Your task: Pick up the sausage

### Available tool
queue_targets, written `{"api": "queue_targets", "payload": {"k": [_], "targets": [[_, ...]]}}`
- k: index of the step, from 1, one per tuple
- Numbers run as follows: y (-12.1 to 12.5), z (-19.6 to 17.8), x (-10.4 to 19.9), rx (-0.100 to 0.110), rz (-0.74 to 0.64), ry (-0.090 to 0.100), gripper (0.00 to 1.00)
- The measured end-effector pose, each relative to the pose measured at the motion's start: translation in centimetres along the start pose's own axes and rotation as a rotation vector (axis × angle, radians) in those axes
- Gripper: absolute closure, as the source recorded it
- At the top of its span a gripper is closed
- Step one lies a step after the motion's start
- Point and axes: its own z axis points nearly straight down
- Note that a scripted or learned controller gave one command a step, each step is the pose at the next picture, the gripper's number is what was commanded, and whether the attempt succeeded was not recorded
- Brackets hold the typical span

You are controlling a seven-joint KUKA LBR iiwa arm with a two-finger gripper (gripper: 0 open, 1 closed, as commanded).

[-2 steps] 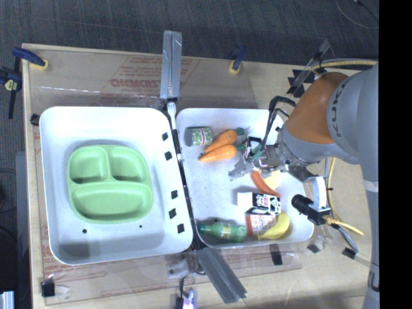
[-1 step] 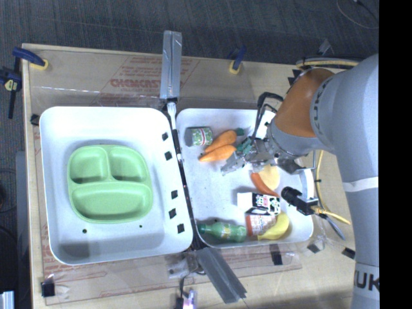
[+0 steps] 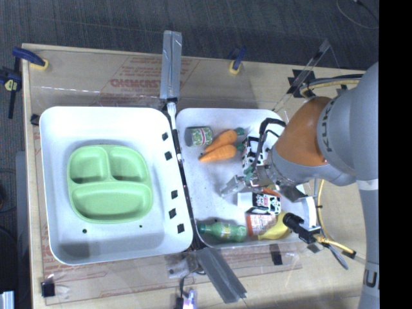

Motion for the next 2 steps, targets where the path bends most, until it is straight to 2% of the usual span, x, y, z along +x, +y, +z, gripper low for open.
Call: {"api": "queue_targets", "payload": {"k": [1,2], "targets": [[0.1,-1.0,0.0,0.0,-0.005,0.0,1.0],[-3.9,-12.7,0.2,-0.004,-0.353,-0.004,1.0]]}}
